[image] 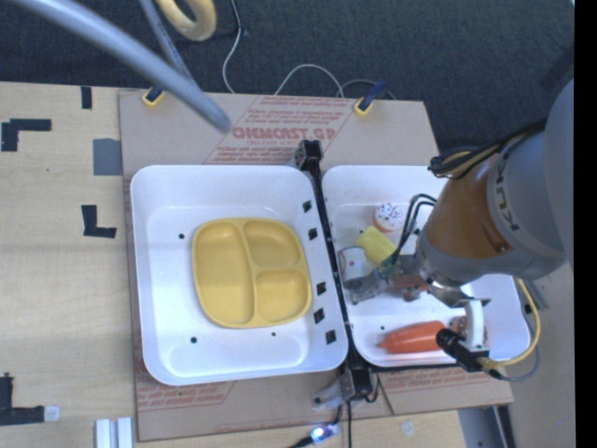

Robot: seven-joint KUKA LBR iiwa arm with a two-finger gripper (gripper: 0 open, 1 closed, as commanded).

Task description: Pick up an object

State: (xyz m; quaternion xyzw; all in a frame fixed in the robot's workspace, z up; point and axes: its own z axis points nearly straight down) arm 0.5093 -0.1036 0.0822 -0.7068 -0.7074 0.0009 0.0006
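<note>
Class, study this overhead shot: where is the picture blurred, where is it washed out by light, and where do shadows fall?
In the camera view, the grey bar crossing the top left is soft and out of focus; the left bin is bright, its white floor nearly washed out around the yellow divided plate; the arm casts shade over the right bin, dimming the gripper near the orange carrot-like object.

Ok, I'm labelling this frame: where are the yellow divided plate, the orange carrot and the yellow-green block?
yellow divided plate [250, 271]: camera view, middle ridge, left bin.
orange carrot [410, 338]: camera view, mid-body, right bin.
yellow-green block [376, 245]: camera view, top face, right bin.
</note>
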